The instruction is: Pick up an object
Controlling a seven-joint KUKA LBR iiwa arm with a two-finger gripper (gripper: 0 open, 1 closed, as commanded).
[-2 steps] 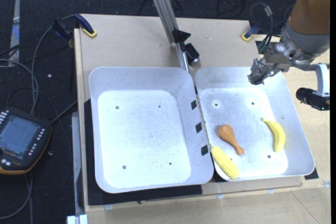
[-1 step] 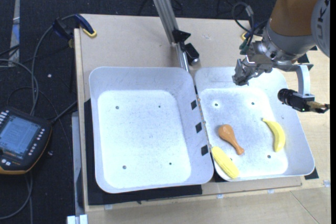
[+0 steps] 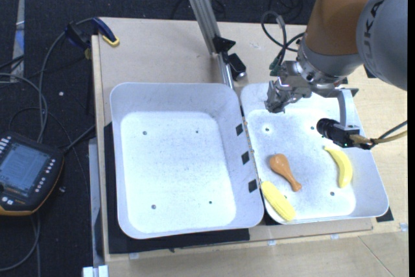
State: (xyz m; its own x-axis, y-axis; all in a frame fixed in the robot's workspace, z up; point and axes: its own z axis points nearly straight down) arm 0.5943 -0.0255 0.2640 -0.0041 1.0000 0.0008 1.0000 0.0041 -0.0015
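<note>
While the arm is hanging over the right bin's far end, nothing is being carried.

Going left to right: the left bin is lying bare; corn cob at six o'clock, toy drumstick at centre and banana at three o'clock are lying loose, seemingly awaiting picking. The gripper is hovering at eleven o'clock, apart from them; its opening I cannot tell.
</note>
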